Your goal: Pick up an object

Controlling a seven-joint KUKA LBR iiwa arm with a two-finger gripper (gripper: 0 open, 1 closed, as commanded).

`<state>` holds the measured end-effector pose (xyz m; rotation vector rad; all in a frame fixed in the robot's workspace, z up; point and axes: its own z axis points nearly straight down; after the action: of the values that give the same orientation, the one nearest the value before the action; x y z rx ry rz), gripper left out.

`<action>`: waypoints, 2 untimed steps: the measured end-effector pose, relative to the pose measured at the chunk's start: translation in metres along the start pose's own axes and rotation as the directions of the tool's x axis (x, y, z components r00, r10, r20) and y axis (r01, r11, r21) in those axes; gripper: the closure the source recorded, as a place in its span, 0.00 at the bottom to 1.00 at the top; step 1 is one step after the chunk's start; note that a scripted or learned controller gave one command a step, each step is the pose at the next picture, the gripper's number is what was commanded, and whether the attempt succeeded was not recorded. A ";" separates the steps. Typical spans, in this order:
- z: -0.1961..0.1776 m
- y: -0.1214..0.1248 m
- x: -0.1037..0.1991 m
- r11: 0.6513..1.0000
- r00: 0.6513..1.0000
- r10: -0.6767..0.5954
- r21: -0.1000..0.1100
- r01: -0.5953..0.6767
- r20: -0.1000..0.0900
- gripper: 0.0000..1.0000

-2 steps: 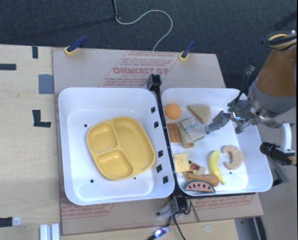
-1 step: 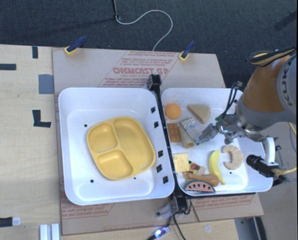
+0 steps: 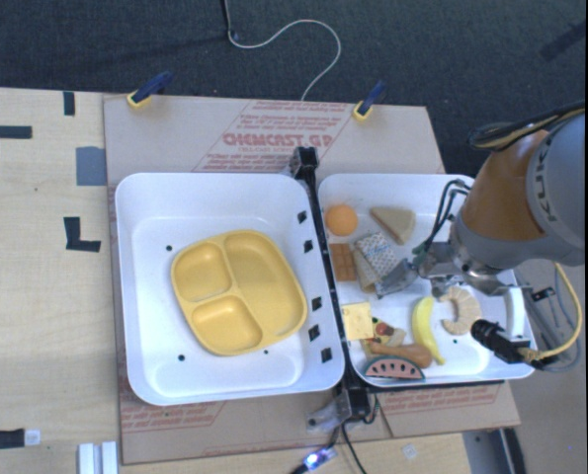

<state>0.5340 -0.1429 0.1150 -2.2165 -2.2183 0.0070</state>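
In the left bin (image 3: 140,294) we see a yellow divided plate (image 3: 238,291). The right bin (image 3: 491,368) holds an orange (image 3: 341,219), a yellow square (image 3: 357,321), a watermelon slice (image 3: 393,367) and a banana (image 3: 427,329). The gripper (image 3: 419,267) hangs low just above the banana; whether it grips anything we cannot tell.

The arm (image 3: 531,200) runs off the right edge, its bulk covering the right bin's (image 3: 402,378) far corner. The gripper (image 3: 412,273) is too dark to read. A pale ring-shaped piece (image 3: 462,314) sits half hidden under the wrist.
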 end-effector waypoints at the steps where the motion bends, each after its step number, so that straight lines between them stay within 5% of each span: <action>1: 0.032 0.000 0.001 1.000 1.000 0.000 -0.005 0.000 0.002 0.00; 2: 0.020 0.000 0.000 1.000 1.000 0.000 -0.008 0.000 0.003 1.00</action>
<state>0.5344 -0.1426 0.0949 -2.2215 -2.2235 0.0014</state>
